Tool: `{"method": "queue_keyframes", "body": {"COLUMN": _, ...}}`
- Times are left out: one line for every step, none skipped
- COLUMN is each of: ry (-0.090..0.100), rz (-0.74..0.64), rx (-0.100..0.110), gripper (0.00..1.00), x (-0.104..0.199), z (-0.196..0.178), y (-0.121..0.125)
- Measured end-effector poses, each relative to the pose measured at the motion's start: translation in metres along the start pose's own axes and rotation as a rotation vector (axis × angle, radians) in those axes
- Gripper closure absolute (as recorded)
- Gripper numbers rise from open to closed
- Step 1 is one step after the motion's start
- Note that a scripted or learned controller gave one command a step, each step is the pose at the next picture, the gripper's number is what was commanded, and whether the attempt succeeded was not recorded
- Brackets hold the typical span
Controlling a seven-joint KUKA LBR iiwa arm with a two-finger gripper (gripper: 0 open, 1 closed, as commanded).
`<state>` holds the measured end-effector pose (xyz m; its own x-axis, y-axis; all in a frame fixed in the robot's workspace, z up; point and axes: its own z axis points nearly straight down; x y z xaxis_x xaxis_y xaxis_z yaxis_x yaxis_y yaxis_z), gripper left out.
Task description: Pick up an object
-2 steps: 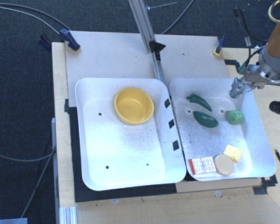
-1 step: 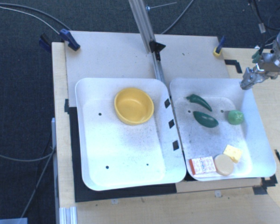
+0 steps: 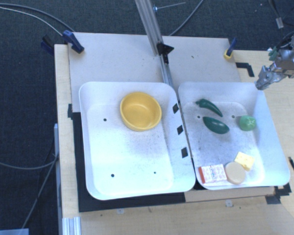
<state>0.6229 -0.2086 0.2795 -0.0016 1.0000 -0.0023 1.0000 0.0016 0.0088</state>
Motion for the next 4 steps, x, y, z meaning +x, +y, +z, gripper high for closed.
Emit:
{"method": "queue_keyframes", "body": {"ry": 0.009, "rz": -0.005, "rx": 0.016, "gripper": 1.0, "x": 0.061, "z": -0.001, "y": -0.007}}
{"method": "queue_keyframes", "body": {"ry": 0.009, "rz": -0.003, "rx": 0.02, "gripper": 1.0, "x": 0.106, "z": -0.004, "y": -0.022}}
{"method": "queue_keyframes", "body": {"ry": 0.008, "rz": -0.003, "rx": 0.022, "gripper": 1.0, "x": 0.154, "z": 0.008, "y": -0.045}}
{"method": "queue_keyframes", "body": {"ry": 0.009, "rz": -0.005, "rx": 0.025, "gripper": 1.0, "x": 0.209, "z": 0.019, "y": -0.048}}
